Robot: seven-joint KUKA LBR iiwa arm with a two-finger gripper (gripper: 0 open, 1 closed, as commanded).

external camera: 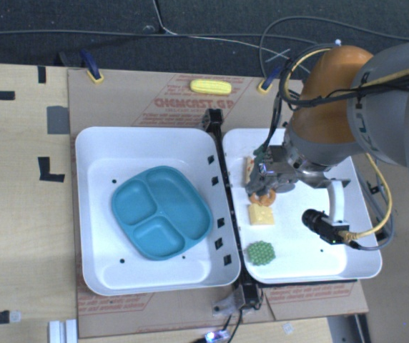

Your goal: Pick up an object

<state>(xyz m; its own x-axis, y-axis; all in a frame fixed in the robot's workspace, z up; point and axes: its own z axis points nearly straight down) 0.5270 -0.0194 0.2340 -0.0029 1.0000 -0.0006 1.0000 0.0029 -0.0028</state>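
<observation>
Best bet is dropping straight onto the yellow cheese block in the right bin, just above the green ball. The gripper hangs right above the cheese, near touching it; can't tell whether it's released, clenched or gripping anything.

A yellow block and a green bumpy ball lie in the right bin.

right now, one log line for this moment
arm: over right bin | gripper: above yellow block | green ball: untouched | blue tray: left bin
</observation>
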